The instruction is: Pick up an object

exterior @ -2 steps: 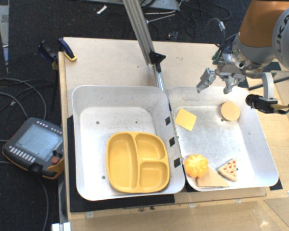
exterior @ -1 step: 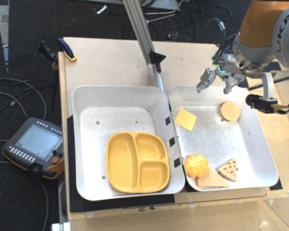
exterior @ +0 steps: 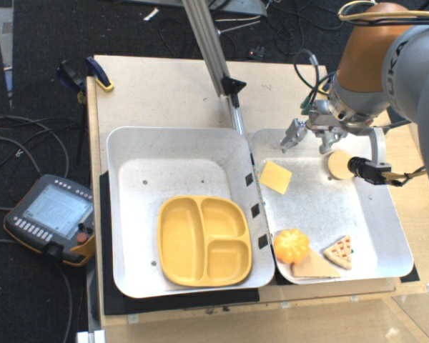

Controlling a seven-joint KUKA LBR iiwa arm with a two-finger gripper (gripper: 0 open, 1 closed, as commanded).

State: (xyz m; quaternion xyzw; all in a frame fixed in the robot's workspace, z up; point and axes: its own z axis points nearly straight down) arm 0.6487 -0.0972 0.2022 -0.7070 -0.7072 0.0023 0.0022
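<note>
My gripper (exterior: 309,138) hangs over the back part of the right bin (exterior: 386,224), open, with nothing between its fingers. A flat yellow cheese slice (exterior: 276,176) lies just below and left of it. A round tan disc (exterior: 338,165) lies to its right, partly behind a black part of the wrist. Near the front of that bin sit a small orange fruit (exterior: 291,244), a pizza wedge (exterior: 339,252) and a tan flat piece (exterior: 312,267) under them.
The left bin (exterior: 129,191) holds a yellow divided plate (exterior: 204,240). A slanted metal pole (exterior: 207,41) ends at the bins' shared back corner. A clamp (exterior: 94,73) sits on the bench's far left corner. A teach pendant (exterior: 53,216) lies off the bench's left side.
</note>
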